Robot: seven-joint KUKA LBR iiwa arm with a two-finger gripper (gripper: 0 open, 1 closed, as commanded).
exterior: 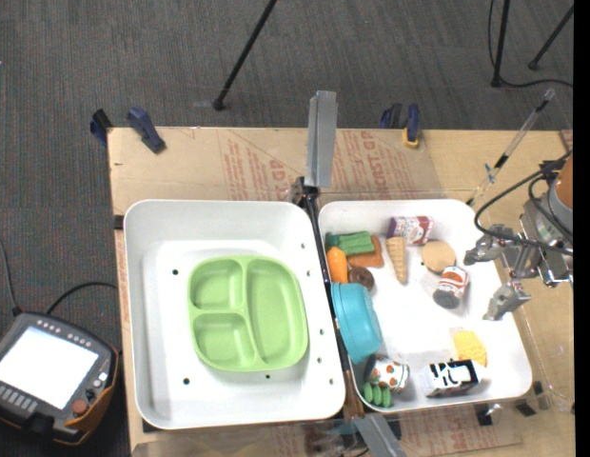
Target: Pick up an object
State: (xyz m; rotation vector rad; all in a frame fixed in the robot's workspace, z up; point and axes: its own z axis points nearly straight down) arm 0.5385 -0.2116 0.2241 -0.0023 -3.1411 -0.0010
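The right bin (485, 219) holds several toy foods: a red and white can (451, 286), a tan bun (438, 255), an ice-cream cone (398, 258), a purple can (412, 228), a carrot (337, 265), a teal bowl (357, 320), a yellow corn piece (469, 347) and a black and white carton (454, 376). My gripper (495, 277) hangs over the bin's right side, just right of the red and white can. Its two fingers stand apart, open, with nothing between them.
The left bin (147, 255) holds a green divided plate (247, 312). A grey post (322, 146) rises behind the wall between the bins. Cables (504, 198) trail by the arm at the right. A teach pendant (48, 374) lies on the floor at lower left.
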